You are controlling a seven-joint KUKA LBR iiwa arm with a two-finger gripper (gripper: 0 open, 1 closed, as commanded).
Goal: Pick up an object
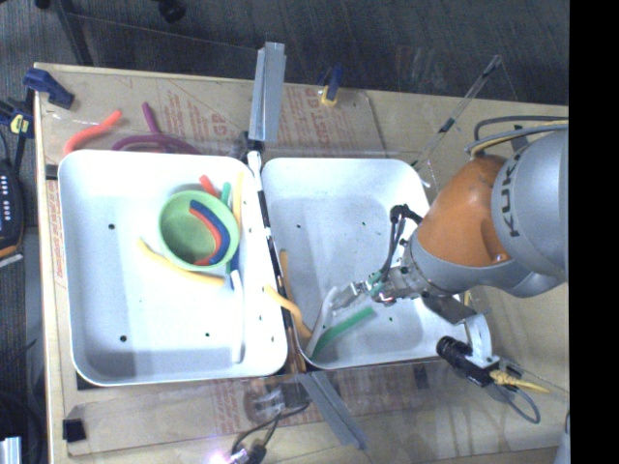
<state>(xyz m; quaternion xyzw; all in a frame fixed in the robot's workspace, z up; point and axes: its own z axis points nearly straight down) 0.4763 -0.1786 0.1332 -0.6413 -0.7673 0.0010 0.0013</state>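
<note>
Orange-banded, our arm looms at right, its claw low in the right bin beside a green strip, lower centre. We cannot tell whether it holds anything. Nothing looks lifted yet, we judge. Left bin keeps a green bowl.
</note>
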